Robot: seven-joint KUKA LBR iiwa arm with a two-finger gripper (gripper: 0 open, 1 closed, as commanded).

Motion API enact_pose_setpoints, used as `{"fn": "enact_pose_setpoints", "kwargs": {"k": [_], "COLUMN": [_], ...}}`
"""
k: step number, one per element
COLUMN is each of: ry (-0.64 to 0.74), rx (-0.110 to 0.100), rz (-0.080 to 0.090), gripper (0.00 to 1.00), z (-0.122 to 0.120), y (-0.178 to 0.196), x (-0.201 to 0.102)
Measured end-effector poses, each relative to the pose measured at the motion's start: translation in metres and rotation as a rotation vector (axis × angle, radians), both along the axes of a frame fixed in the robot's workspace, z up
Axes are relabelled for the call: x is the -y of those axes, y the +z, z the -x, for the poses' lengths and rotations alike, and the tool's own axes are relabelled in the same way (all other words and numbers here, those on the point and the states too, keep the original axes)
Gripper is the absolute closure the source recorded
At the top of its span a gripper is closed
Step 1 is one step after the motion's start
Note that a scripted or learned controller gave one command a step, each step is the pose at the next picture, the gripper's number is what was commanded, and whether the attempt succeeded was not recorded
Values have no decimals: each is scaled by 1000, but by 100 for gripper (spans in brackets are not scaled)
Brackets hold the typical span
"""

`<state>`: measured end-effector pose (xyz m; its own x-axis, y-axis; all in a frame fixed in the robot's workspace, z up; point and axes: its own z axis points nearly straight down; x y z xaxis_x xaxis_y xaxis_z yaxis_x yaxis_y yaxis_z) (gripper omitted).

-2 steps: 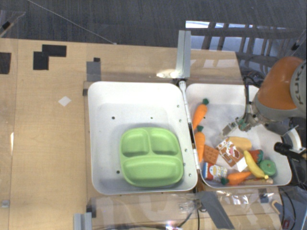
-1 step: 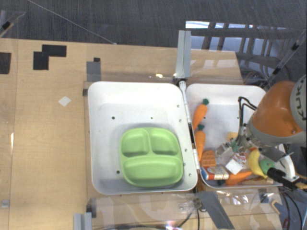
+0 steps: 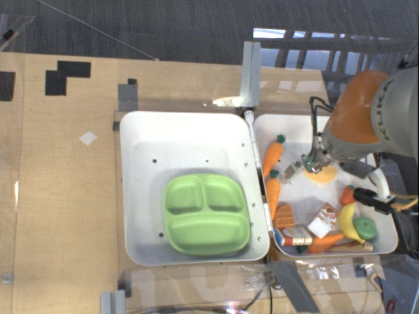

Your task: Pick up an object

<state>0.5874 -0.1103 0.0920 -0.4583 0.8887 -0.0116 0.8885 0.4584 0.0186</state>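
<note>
Fingers' state can't be told; gripper [image 3: 313,164] is hung over right bin [image 3: 293,128] nr yellow toy [image 3: 323,173]. Approach step; descent w/ alignment needed next.

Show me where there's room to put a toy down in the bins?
The left bin has bare floor behind the green plate and along its left side. The right bin is crowded: carrots, banana and other toys pack its front, with the gripper over the middle.

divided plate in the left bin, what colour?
Light green, seen in the camera view: the divided plate lies in the left bin.
</note>
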Motion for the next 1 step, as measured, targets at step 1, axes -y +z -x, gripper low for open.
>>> {"fn": "enact_pose_setpoints", "kwargs": {"k": [1], "ry": [185], "rx": [-13], "rz": [4], "gripper": [0], "z": [22], "y": [37], "x": [95]}}
